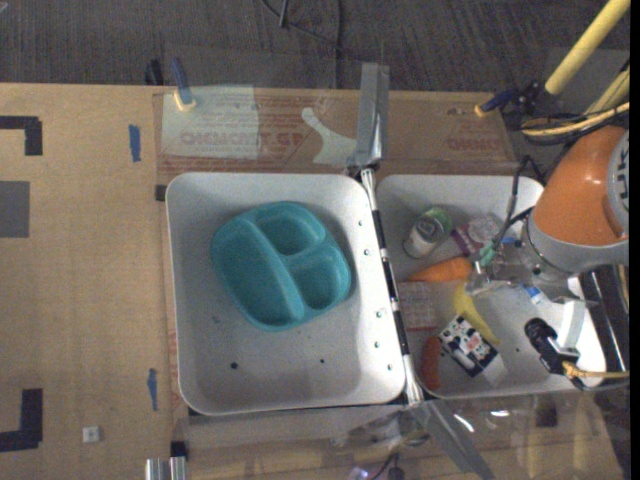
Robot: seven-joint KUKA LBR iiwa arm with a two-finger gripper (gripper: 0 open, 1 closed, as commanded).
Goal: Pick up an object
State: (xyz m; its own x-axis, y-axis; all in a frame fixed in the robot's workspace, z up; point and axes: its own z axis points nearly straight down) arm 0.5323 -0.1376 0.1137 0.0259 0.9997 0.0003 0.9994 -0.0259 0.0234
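Note:
My gripper [488,271] hangs low over the middle of the right bin [520,190], reaching in from the right under the orange-banded wrist [585,200]. Just left of it lies an orange carrot [440,270]. A yellow banana [472,310] lies right below the gripper. Behind the carrot a small green and white can [428,231] lies on its side, with a pinkish packet [478,232] next to it. A black and white patterned box [467,344] and a red-orange piece [431,361] rest near the bin's front edge. I see nothing held in the gripper.
The left bin [190,298] holds a teal divided plate [281,264]. A metal divider [385,288] runs between the two bins. Cardboard bench top [80,268] stretches to the left.

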